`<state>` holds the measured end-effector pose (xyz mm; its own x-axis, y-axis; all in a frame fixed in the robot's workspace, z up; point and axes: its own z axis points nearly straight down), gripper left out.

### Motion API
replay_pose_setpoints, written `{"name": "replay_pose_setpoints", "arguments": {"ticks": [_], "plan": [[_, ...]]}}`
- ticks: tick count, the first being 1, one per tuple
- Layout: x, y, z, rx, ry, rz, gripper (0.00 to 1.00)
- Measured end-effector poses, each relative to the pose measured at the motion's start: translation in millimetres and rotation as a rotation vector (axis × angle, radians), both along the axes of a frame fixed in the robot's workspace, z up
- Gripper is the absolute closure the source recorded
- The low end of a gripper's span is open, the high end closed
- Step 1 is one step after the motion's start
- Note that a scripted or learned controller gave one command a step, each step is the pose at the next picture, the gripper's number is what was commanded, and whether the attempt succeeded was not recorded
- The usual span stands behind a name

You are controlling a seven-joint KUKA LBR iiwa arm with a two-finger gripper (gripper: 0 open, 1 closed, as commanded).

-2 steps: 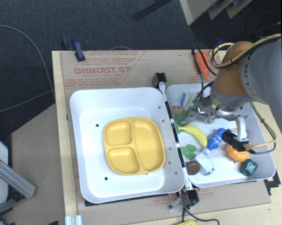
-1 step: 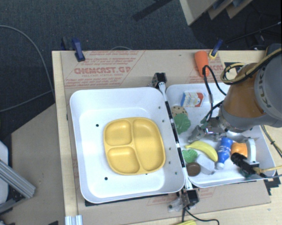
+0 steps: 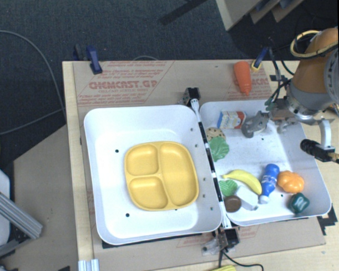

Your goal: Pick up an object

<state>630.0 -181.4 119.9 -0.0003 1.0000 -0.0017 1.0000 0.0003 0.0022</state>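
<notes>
Tray in left bin; banana etc. in right bin (carrot behind, on bench).

Dark blue-grey carpet surrounds the wooden bench top, which carries red printed lettering. A thin cable curves across the carpet left of the bench. Beyond its far right corner stands pale furniture. Lighting is even.

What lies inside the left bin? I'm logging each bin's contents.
The left bin holds one yellow divided plate with three bare compartments, lying flat near the middle. Whatever lies under the plate is covered and cannot be seen.
</notes>
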Motion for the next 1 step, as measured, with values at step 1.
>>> {"name": "replay_pose_setpoints", "arguments": {"ticks": [1], "plan": [[-113.5, -7.7, -34.4, 0.002, 0.004, -0.001, 0.00]]}}
